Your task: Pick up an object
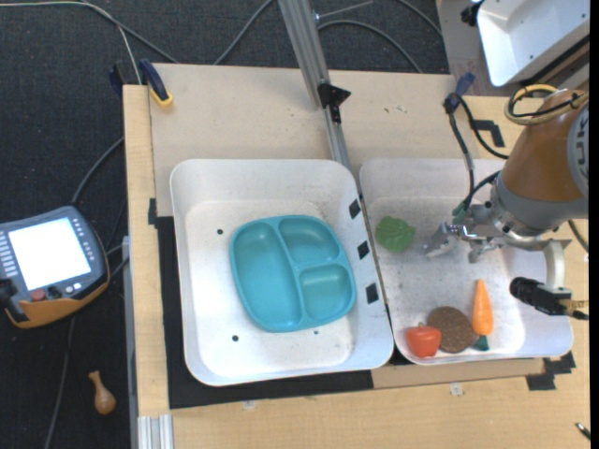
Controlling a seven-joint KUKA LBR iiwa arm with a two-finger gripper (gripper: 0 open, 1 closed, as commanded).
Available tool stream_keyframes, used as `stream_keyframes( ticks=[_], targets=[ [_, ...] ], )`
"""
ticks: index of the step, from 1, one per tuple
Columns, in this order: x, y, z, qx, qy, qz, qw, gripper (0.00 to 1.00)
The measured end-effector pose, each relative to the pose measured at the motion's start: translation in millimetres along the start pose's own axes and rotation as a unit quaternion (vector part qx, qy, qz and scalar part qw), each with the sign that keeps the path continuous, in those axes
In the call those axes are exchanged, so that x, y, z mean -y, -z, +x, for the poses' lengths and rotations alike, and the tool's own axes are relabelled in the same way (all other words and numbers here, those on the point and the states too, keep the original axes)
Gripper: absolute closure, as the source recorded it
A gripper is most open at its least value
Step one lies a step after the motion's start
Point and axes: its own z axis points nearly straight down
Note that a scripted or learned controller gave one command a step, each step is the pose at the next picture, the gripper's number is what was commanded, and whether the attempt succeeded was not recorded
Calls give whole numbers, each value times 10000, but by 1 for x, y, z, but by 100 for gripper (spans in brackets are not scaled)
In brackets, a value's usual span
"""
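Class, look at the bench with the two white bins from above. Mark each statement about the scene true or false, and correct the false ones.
1. The blue divided plate lies in the left bin. True.
2. The carrot lies on the blue divided plate. False: it lies in the right bin, near the brown disc.
3. The green leafy piece lies in the right bin. True.
4. The gripper holds the red piece. False: the red piece lies at the right bin's near edge, apart from the gripper.
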Motion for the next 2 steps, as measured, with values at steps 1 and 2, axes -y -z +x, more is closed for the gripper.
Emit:
stream_keyframes(
  ticks=[1, 2],
  targets=[
    [-2, 15, -1, 8, -4, -42, 10000, 100],
    [-4, 79, 3, 25, 8, -75, 10000, 100]
  ],
)
